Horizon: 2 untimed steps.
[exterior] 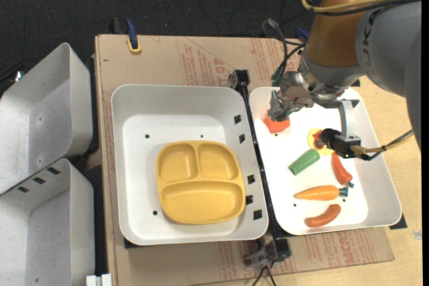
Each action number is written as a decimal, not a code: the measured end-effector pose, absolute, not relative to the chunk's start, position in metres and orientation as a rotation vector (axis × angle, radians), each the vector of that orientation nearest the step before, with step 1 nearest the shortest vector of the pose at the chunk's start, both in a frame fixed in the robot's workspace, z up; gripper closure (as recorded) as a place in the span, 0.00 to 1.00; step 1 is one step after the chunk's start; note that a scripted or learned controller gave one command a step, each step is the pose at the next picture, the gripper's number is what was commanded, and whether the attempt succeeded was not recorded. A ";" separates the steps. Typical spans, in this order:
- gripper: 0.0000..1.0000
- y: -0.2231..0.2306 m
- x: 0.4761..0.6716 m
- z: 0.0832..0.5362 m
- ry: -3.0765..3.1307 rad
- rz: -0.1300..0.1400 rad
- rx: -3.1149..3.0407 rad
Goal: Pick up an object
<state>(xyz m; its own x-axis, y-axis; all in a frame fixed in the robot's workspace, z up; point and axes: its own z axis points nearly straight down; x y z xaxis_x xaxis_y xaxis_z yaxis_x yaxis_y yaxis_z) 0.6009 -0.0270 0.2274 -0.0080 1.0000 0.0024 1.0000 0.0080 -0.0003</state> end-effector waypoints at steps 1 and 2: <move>1.00 0.024 0.582 0.218 -2.227 0.002 -2.211; 1.00 0.068 0.565 0.233 -2.228 -0.001 -2.212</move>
